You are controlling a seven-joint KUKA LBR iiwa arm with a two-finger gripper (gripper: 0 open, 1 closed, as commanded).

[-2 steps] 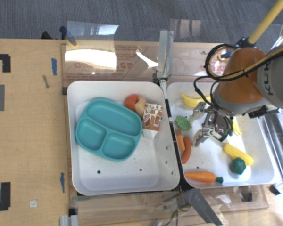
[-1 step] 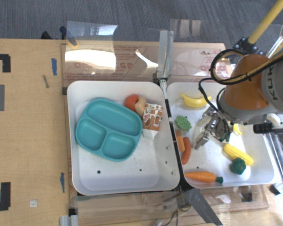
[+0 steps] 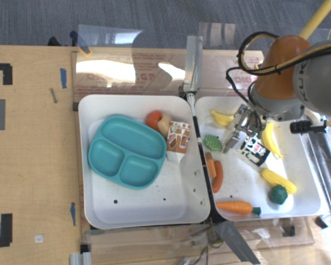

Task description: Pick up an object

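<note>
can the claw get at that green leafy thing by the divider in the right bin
Probably yes. The claw hovers just right of the green leafy thing, whose top lies uncovered; the divider close on its far side could crowd one finger.

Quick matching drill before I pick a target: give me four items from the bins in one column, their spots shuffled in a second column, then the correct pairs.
Items:
1. teal divided plate
2. carrot
3. corn cob
4. small carton

Places:
A. right bin, near its front edge
B. left bin, just right of the plate
C. left bin, taking up its left and middle
D. right bin, right part, just above the green broccoli piece

Pairs: 1-C, 2-A, 3-D, 4-B
</note>
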